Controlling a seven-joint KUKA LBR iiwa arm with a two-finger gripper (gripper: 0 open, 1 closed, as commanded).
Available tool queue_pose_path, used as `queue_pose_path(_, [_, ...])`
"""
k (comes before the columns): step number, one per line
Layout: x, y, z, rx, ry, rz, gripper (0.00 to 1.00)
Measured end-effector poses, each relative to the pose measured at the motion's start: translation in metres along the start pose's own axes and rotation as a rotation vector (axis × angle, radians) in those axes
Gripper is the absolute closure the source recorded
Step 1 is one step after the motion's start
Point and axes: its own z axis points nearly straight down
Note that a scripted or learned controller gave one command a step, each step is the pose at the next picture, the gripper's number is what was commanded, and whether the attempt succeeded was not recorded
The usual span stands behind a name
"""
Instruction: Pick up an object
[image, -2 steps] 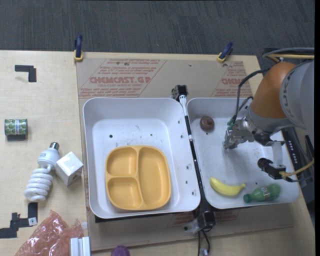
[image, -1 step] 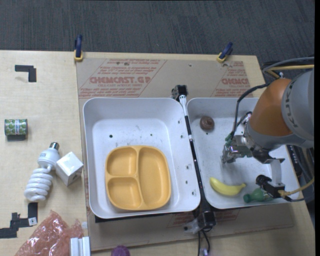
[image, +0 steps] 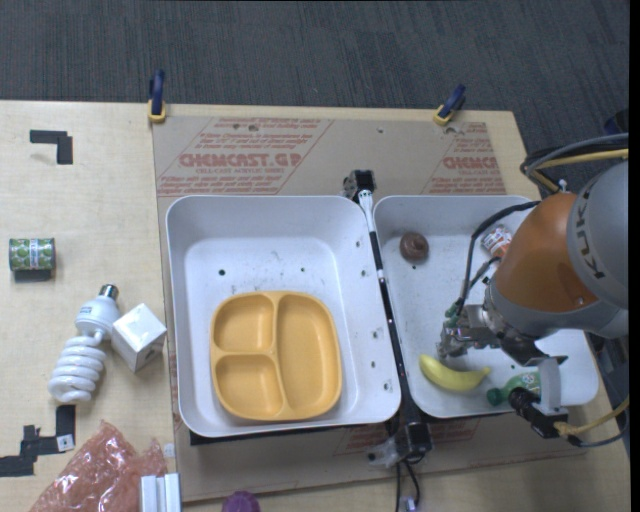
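- The step in hand looks like the approach: the tool (image: 455, 338) is low inside the right bin (image: 440, 222), poised over its floor, and nothing can be seen between its parts.
- Whether the tool is released or clenched cannot be told from this view; the wrist and cabling hide too much.
- The likeliest target, the banana (image: 452, 374), lies on the bin floor just below and in front of the tool, close by but seemingly not touching it.
- A small brown round object (image: 413, 246) sits well beyond the tool, toward the bin's far corner; a green item (image: 508, 388) lies just past the banana's end, partly under the arm.
- The next move probably calls for a short shift toward the banana, alignment across its narrow width, then a descent and close.
- The yellow divided tray (image: 276, 355) rests in the other bin (image: 190, 300), far off to the tool's side.
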Motion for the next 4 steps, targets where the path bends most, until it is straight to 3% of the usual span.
queue_pose_path(1, [-0.029, 0.051, 0.0, -0.001, -0.001, -0.003, 0.0])
queue_pose_path(2, [-0.021, -0.013, 0.0, 0.0, 0.0, -0.001, 0.0])
queue_pose_path(3, [-0.015, 0.053, 0.0, -0.001, -0.001, -0.004, 0.0])
queue_pose_path(4, [-0.007, -0.013, 0.0, 0.001, 0.0, -0.001, 0.0])
